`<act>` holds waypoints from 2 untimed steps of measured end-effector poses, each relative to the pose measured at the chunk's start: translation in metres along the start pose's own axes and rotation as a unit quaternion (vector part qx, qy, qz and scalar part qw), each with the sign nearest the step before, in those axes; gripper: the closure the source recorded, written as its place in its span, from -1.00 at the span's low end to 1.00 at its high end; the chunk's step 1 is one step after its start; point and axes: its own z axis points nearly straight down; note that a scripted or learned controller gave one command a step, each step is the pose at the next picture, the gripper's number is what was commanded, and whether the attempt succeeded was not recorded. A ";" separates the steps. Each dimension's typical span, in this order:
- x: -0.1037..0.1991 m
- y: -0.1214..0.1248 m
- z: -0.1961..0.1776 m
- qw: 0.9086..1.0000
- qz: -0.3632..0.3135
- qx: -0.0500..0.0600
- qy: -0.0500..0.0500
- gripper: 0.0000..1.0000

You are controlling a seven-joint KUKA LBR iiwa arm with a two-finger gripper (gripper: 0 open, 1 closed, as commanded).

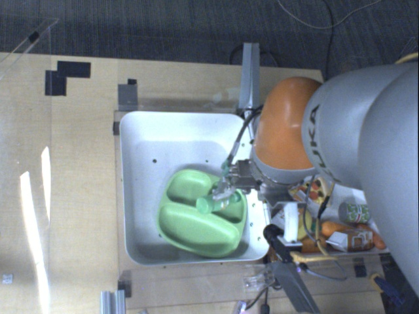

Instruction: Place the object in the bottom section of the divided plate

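Note:
A light green divided plate (196, 226) lies in the left white bin (141, 175), toward its near right corner. My gripper (221, 190) hangs over the plate's upper right part, where the sections meet. A small green object (204, 205) sits just below the fingertips, at the plate's dividing ridge; I cannot tell whether the fingers hold it. The arm's orange band (285, 133) and grey body cover most of the right bin.
Several small items lie in the right bin, among them an orange piece (334, 228), a yellow piece (292, 224) and a green-labelled can (357, 211). Bare floor of the left bin stretches to the left and far side of the plate.

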 end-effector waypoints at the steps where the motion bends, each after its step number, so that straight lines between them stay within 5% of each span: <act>1: 0.083 0.013 -0.048 0.993 -0.118 -0.001 0.000 -1.00; 2: 0.116 0.004 -0.169 1.000 0.014 -0.001 0.000 -1.00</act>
